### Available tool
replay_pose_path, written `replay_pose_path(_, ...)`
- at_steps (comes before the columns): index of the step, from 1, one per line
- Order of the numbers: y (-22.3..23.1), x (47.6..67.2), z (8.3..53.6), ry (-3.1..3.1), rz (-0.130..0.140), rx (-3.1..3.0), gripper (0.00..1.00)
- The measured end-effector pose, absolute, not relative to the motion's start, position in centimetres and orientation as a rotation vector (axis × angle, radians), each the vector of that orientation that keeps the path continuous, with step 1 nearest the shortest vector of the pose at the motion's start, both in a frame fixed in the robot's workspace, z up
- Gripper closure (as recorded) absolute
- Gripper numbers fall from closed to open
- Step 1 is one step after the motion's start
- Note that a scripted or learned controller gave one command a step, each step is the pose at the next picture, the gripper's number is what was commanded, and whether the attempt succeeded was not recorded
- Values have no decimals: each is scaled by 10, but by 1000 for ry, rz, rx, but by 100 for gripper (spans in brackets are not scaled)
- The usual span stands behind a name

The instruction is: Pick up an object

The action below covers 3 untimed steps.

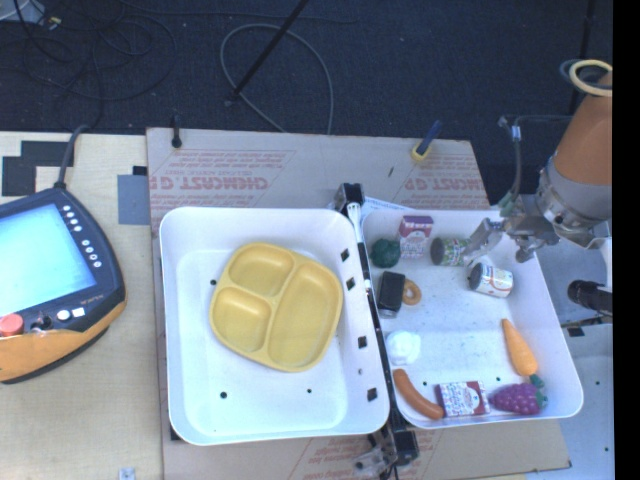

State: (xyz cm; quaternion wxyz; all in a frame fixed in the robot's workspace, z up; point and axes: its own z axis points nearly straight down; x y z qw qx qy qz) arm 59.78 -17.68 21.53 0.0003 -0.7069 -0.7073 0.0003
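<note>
My gripper (498, 254) hangs over the back right part of the right bin (560, 368), its two fingers spread open. A small silver can (492, 280) lies on its side just below and between the fingertips, and I cannot tell whether they touch it. Also in this bin are a small milk carton (416, 235), a dark green ball (386, 252), a green can (450, 251), a black block (391, 290), a white lump (404, 347), a sausage (417, 394), a red packet (462, 399), purple grapes (518, 399) and a carrot (518, 347).
The left bin (190, 368) holds a yellow divided plate (277, 305). A teach pendant (50, 278) lies on the bench at far left. Cables run across the dark floor behind the bins. The arm's orange band (588, 138) rises at the right.
</note>
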Motion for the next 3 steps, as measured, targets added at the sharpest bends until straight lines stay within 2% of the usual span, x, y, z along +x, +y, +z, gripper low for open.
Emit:
replay_pose_path(1,-214,555,90,-2219,1,-2222,0)
replay_pose_path(2,-191,493,88,-2219,0,-2218,0)
replay_pose_path(3,-192,493,99,-2211,-5,-2225,100)
